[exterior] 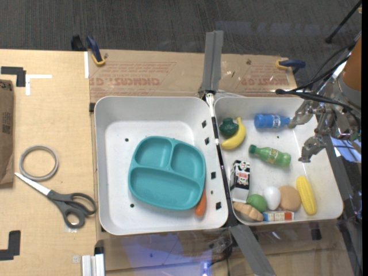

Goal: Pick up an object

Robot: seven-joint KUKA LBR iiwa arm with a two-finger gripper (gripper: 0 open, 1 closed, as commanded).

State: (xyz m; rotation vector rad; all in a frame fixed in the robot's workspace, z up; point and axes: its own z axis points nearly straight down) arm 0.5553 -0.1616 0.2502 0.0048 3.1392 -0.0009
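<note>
The right bin holds several toy foods: a blue bottle, a green bottle, a banana beside a dark green piece, a milk carton, a corn cob, a white egg and a brown ball. My gripper hangs over the bin's right part, right of the green bottle and below the blue one. Its fingers stand open with nothing between them.
The left bin carries a teal divided plate with an orange carrot at its lower right corner. On the bench to the left lie scissors and a tape roll. Cables run along the right bin's right side.
</note>
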